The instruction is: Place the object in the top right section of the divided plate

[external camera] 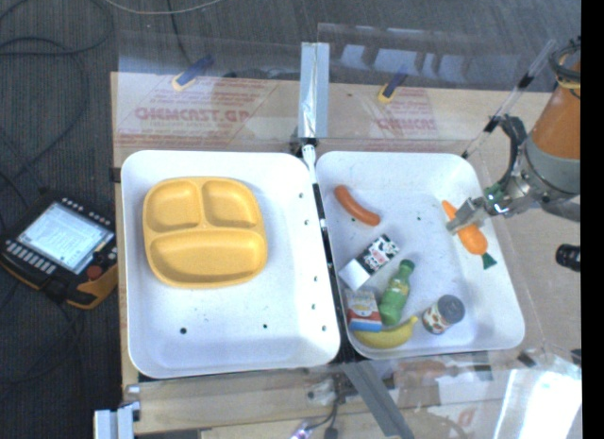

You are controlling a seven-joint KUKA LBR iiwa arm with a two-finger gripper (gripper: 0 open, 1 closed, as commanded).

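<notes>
Divided plate (205, 230) in left bin (151, 333); toys in right bin (491, 319)

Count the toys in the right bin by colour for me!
Orange: 2, sausage and carrot
Green: 1, bottle
Yellow: 1, banana
Black-and-white: 1, carton
Other: 2, can, small box
Total: 7

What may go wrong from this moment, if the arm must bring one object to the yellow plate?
1. The gripper is at the carrot, which lies close to the right bin's wall; the wall may spoil the grasp.
2. The divided plate is in the left bin, so the object could drop while crossing the divider.
3. The top right section is small; a release might land in a neighbouring section.
</notes>
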